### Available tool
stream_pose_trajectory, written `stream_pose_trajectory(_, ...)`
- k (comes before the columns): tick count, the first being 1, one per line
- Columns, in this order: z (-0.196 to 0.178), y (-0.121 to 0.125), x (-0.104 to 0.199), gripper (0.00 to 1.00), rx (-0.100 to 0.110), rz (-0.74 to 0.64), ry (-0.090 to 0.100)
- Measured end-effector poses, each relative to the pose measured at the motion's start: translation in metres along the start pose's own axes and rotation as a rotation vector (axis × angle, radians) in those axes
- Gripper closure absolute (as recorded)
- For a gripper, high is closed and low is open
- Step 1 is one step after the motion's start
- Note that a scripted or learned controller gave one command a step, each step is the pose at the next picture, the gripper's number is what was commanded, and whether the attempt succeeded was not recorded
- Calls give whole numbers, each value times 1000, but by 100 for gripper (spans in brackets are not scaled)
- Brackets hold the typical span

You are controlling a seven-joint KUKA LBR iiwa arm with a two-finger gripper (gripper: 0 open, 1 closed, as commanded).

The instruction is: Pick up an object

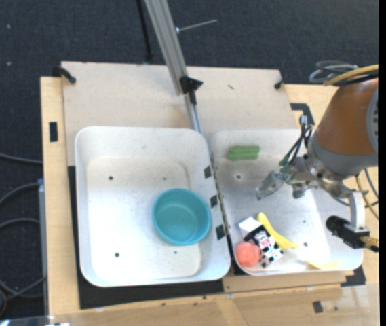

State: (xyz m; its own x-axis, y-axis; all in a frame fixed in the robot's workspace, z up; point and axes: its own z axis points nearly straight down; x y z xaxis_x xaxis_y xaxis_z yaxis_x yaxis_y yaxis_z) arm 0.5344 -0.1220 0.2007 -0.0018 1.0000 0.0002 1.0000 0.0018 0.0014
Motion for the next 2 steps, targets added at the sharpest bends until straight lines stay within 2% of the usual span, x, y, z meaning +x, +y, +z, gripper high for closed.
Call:
stream_pose_trajectory(1,0,0,0,0,-1,2,0)
stream_pose_trajectory(2,62,-5,-5,0,6,3,-1)
